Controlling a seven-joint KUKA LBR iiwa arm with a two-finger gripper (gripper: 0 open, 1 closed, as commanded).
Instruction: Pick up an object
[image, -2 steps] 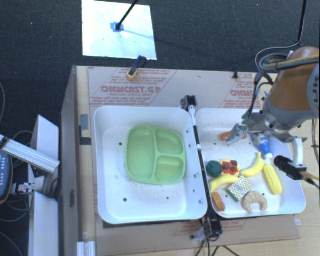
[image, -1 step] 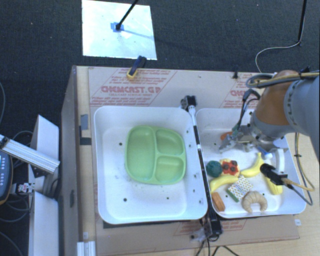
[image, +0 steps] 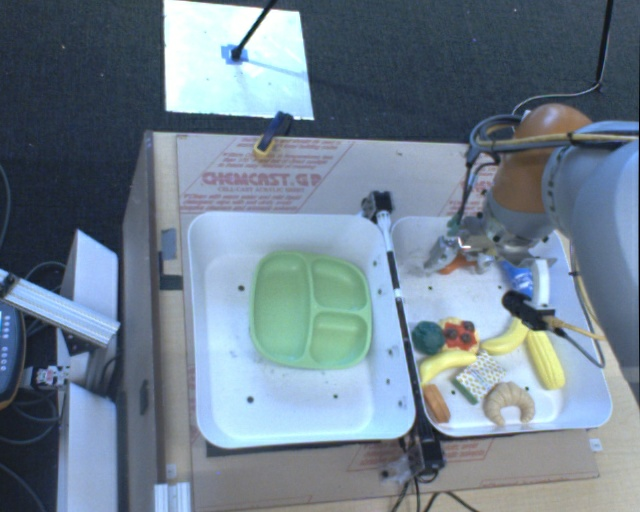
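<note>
Orange toy (image: 457, 265) just beneath hand (image: 462, 249) (touching?)

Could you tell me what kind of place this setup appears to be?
Probably a robotics lab bench: two white bins on a cardboard sheet, a robot arm reaching over toy food, and loose cables at the edges.

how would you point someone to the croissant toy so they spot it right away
Look in the right-hand white bin, at the cluster of toy food near its front edge. The croissant is the tan, curved, ridged pastry at the front, just below the corn cob; its neighbours are yellow, green or orange, not tan.
</note>
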